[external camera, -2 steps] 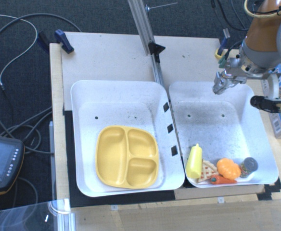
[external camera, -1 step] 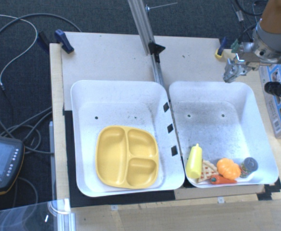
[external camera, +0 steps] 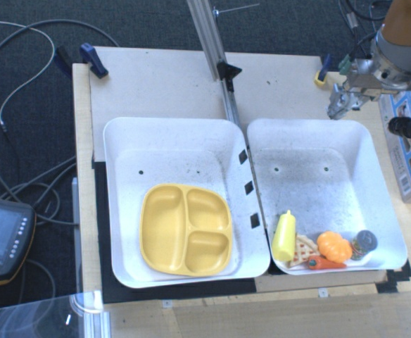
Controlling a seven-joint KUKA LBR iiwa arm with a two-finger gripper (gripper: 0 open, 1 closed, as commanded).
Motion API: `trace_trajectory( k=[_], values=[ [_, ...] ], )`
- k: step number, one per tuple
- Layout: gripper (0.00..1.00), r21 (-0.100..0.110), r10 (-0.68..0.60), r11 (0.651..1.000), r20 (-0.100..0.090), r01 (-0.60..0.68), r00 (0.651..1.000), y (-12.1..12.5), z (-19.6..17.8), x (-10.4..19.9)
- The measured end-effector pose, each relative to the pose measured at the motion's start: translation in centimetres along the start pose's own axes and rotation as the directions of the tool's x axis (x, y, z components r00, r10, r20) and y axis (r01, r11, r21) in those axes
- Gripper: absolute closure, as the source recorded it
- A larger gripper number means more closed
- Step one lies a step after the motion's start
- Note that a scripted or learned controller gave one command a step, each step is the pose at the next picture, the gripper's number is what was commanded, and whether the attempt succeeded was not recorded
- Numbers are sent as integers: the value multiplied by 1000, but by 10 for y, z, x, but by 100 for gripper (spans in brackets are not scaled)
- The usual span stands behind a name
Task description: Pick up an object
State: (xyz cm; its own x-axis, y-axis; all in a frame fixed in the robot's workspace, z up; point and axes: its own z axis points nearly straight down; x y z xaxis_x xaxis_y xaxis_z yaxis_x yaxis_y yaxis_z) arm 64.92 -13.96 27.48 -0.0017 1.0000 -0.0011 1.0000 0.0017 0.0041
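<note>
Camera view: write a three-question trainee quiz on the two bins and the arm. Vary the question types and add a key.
1. True or false: the yellow divided plate lies in the left bin.
2. Which thing in the right bin stands furthest left? A) yellow bottle B) orange toy C) grey round object
3. Fill in: the gripper hangs above the right bin's far ____ corner.

Key
1. True; it sits toward the near end.
2. A; the other things cluster to its right, along the near wall.
3. Right; well away from the cluster of things.
</note>
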Motion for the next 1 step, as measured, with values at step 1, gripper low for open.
trace_trajectory(
  k=[1],
  values=[
    [100,8,-4,1000,-4,4,1000,-18,15,52]
  ],
)
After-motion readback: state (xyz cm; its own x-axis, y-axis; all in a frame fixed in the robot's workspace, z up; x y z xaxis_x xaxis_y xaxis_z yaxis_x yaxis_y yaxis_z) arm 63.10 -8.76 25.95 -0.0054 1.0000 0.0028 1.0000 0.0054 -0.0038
